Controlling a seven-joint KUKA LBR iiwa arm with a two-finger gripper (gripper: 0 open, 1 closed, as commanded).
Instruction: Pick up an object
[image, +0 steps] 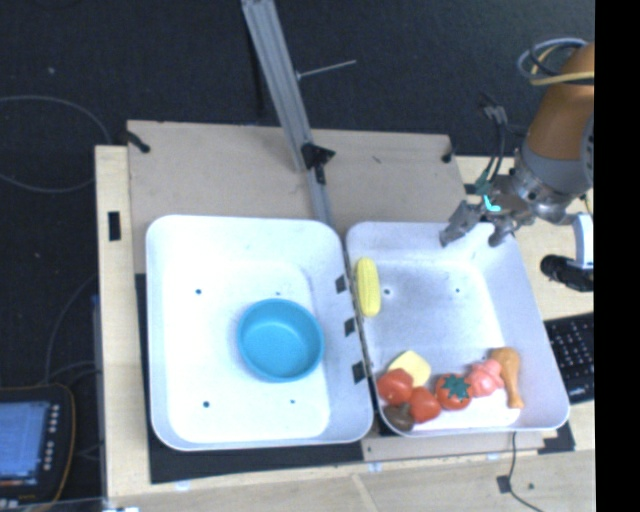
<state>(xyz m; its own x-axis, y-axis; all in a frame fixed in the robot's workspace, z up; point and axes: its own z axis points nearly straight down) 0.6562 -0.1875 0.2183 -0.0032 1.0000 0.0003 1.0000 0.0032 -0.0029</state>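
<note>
Camera view, looking down at a slant: the gripper (474, 230) hangs over the far right corner of the right bin (440, 262), its two fingers spread apart with nothing between them. No object has been chosen or touched yet, so the step in hand appears to be the approach.

The easiest target looks like the yellow corn cob (367, 286), lying alone against the right bin's left wall, well apart from everything else. It lies lengthwise along that wall, so the fingers should straddle its short width; the wall just beside it may block one finger, which argues for coming down slightly toward the bin's middle.

The other candidates crowd the near edge of the right bin: a yellow block (409, 366), two tomatoes (409, 394), a strawberry (454, 391), a pink toy (484, 377) and an orange drumstick (507, 374). They touch one another, so a grasp there risks nudging neighbours or closing on two things at once.

The blue bowl (280, 339) sits near the middle of the left bin (190, 262); only its rim offers a grip.
</note>
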